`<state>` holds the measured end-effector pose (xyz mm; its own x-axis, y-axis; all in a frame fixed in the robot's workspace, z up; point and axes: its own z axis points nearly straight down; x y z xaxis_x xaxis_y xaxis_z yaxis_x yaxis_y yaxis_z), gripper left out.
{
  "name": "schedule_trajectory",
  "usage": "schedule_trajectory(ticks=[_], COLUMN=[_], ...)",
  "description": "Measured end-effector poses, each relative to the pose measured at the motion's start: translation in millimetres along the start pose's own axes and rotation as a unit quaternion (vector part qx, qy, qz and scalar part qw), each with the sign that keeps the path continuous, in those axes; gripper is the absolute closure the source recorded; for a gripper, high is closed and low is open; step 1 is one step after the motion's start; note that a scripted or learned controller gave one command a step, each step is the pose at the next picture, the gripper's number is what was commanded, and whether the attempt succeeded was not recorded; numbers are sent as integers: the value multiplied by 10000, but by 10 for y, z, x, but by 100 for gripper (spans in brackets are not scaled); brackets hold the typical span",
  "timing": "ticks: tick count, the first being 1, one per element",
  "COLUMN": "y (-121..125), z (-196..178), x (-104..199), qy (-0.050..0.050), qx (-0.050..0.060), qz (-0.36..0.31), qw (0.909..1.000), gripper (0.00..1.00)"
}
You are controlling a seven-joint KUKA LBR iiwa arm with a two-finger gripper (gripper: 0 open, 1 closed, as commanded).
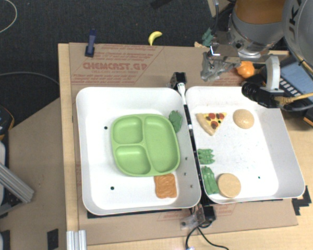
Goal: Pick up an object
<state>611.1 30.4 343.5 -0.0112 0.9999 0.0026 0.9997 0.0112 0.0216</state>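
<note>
A: Which objects are available for picking, and where are they located?

B: In the right bin [281, 155], a pizza slice [212, 122] is seen near the far-left corner, with a tan round piece [243, 119] just beside it toward the far edge. A second tan round [229, 185] lies at the near-left corner, touching a green leafy piece [209, 179]; another green piece [205, 155] lies along the left wall. In the left bin [91, 139], a green divided plate [145, 144] is centred, with an orange piece [166, 186] at its near edge and a green piece [175, 120] at its far-right corner.

A: Which step is in hand?

B: The approach is judged not yet begun. The jaws [215, 69] are held above the counter [115, 61], beyond the far edge of the right bin, well apart from every object.

A: What is the state of the jaws?

B: How far the jaws are parted cannot be told. Nothing is seen between them, and nothing is touched.

A: What is called for next?

B: A target should be chosen. The pizza slice is nearest. The jaws would have to be carried inward over the far wall, centred above it, and lowered.
</note>
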Motion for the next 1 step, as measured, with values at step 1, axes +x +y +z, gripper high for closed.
schedule_trajectory(ticks=[1], y=[-601], z=[-1204], x=[663], qy=[19], qx=[30], qz=[1], qw=[10000], gripper=[100])
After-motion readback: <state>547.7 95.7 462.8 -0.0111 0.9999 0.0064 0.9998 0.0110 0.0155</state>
